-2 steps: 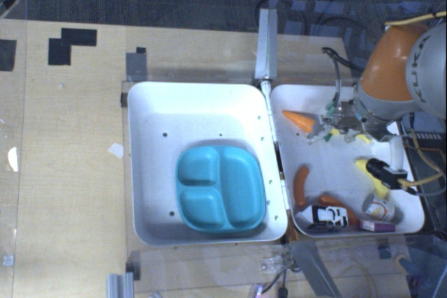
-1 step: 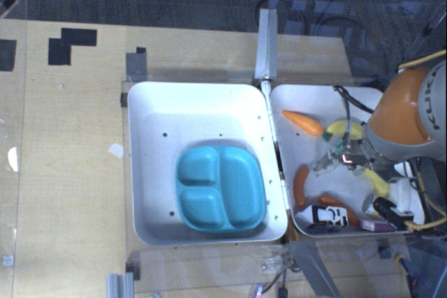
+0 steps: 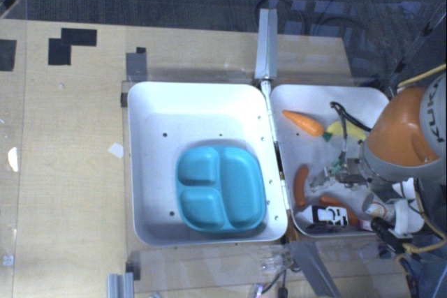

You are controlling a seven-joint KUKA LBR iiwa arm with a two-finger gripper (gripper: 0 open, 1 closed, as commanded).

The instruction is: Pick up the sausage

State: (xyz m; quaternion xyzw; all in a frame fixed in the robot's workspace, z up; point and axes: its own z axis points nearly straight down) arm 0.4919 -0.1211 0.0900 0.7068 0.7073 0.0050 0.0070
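Right bin, left edge: sausage lies flat, not lifted | hand just beside it (low over the bin), finger state cannot be told | grasp and lift remain

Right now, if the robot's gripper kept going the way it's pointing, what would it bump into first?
Probably the sausage. The gripper points toward the left side of the right bin, and the sausage lies just ahead. Height is hard to judge, so it might pass above it.
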